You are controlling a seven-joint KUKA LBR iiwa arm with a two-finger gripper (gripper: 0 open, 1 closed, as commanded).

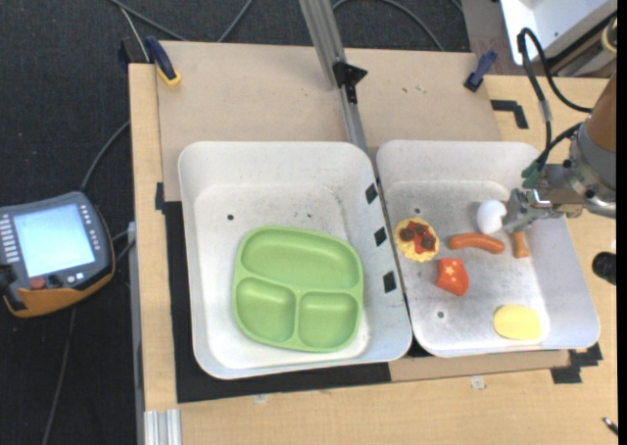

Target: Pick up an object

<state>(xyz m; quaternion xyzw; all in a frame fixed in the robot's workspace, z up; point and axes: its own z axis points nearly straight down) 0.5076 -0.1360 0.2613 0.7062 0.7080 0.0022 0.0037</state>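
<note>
Dark carpet surrounds a tan bench (265,90) that carries two shallow white bins side by side, with a grey metal post (323,22) rising from between their far edges. Left of the bench, on the carpet, lies a teach pendant (49,252) with a lit screen.

Within the left bin (206,198) sits a green divided plate (297,288), toward that bin's near edge.

Spread across the right bin (568,306) are several toy foods. A small pizza round (417,238) lies near the bin's left wall. Just right of it is a red sausage (476,243), and nearer the front edge a red wedge-shaped piece (453,276). A yellow lemon-like piece (517,321) rests by the front right corner. A white egg (490,215) lies toward the right side, just above the sausage's end.

Over the right bin's right edge the gripper (519,222) reaches in, low, just beside the egg. An orange-brown stick-like piece (520,243) shows right below the gripper; whether it is grasped I cannot tell, nor how far the fingers are spread.
</note>
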